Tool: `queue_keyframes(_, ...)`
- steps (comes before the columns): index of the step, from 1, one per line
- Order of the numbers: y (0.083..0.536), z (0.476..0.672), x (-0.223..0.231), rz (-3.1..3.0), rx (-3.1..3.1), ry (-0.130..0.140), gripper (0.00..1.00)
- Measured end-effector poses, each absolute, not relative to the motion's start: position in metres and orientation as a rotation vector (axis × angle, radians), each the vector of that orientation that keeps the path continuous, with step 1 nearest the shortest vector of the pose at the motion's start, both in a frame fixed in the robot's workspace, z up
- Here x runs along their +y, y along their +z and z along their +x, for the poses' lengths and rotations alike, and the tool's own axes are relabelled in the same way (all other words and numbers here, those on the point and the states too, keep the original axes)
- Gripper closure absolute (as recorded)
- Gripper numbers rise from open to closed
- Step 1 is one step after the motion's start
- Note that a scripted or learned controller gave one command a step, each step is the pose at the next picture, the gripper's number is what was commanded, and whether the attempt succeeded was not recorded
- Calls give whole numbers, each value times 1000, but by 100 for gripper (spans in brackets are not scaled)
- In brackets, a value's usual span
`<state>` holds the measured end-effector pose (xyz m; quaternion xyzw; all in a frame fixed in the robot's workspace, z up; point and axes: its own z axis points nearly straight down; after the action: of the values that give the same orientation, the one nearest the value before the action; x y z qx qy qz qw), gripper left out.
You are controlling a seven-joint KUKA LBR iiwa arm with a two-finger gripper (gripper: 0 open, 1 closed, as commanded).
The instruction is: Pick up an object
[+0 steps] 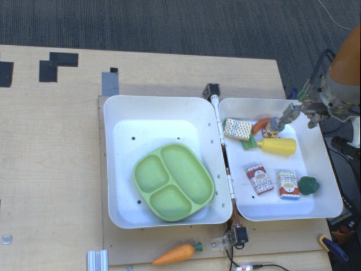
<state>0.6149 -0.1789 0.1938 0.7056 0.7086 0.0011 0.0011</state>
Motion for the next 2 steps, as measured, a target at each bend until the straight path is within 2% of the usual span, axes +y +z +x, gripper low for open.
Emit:
queue_keyframes(1,86,635,-143,2212,2224,6,0)
queue_keyframes(2,97,636,-143,2206,2226,10,100)
